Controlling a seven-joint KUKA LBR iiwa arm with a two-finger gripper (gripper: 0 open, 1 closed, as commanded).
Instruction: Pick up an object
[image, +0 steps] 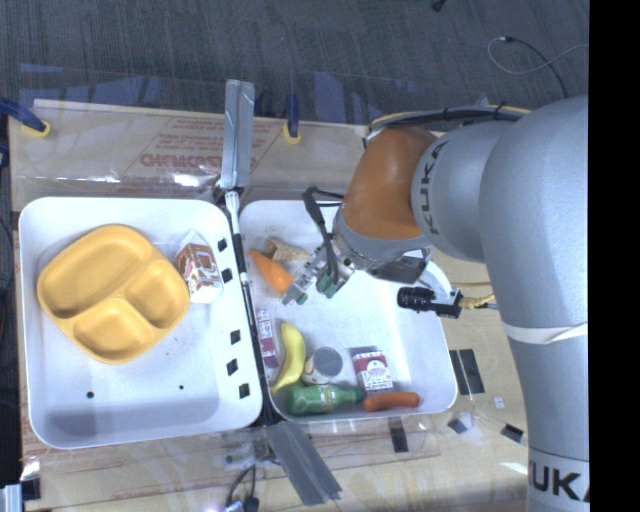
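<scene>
My gripper (311, 286) hangs over the upper left part of the right bin (430, 330), its fingers spread apart with nothing between them. Just to its left lies an orange carrot (269, 270), with a tan piece (284, 249) above it. Lower in the same bin lie a yellow banana (291, 356), a round tin can (324, 364), a small red box (372, 368), a green bottle (322, 399) and a second orange carrot (392, 401).
The left bin (120, 400) holds a yellow divided plate (110, 290) and a brown-and-white packet (199, 267) by its right wall. A narrow red packet (265, 335) lies along the right bin's left wall. The arm's large grey body covers the right side.
</scene>
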